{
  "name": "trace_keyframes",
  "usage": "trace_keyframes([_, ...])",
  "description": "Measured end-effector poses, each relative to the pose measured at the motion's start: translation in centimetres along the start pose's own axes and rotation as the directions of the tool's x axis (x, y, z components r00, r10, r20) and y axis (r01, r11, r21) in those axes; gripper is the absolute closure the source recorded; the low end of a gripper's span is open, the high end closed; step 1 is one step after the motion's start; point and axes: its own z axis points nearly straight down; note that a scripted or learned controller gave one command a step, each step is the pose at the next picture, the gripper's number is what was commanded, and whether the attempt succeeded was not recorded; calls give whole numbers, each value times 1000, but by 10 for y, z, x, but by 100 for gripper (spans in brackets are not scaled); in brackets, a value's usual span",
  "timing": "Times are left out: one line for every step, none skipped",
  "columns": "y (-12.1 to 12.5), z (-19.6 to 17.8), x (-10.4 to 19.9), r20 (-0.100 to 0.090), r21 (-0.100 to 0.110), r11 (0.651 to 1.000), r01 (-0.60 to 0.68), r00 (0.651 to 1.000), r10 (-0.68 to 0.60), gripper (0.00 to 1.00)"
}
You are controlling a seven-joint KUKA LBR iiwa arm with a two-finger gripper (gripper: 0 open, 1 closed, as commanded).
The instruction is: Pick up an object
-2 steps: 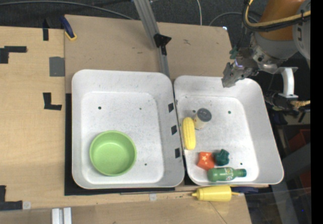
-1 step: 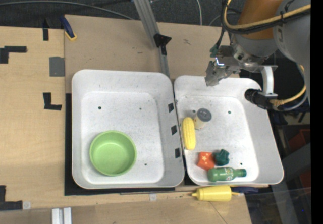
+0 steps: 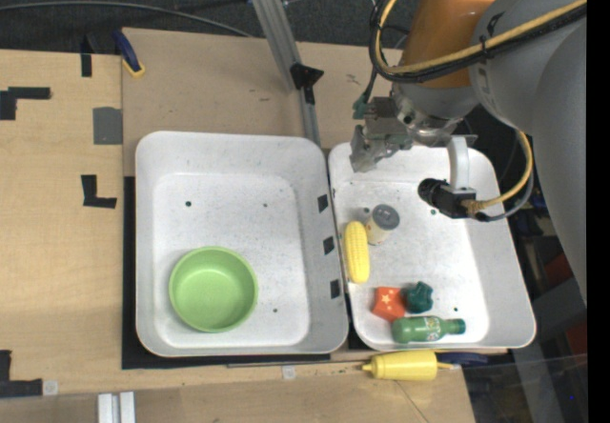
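Right bin (image 3: 496,250), near half: a yellow corn cob (image 3: 356,251) lies lengthwise against the bin's left wall, just beside the divide between the two bins. At its 1 o'clock, touching or nearly so, rests a small pale cylinder with a grey round top (image 3: 381,220). At the cob's 5 o'clock, a cluster sits along the bin's near rim: an orange-red piece (image 3: 386,302), a dark green piece (image 3: 418,296) just beside it, and a green bottle (image 3: 426,328) lying on its side below both. Open white floor spans the bin's centre and right side, between this cluster and the far rim.

Gripper (image 3: 367,156): at 12 o'clock from the corn cob, hanging over the bin's far-left corner, apart from every object; nothing is seen between its parts, and whether it is spread or closed cannot be told. The grey arm (image 3: 534,50) with orange band fills the upper right.

Outside the near rim, a yellow bottle (image 3: 405,366) lies on the bench (image 3: 57,250).

Left bin (image 3: 229,183): a green bowl (image 3: 213,289) stands upright at its near-left corner, with bare floor across the far half.
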Motion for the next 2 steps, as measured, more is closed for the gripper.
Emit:
trace_keyframes([-14, 13, 57, 0, 1, 1000, 0, 1000, 0, 100])
trace_keyframes([-12, 9, 105, 0, -2, 1000, 0, 1000, 0, 100])
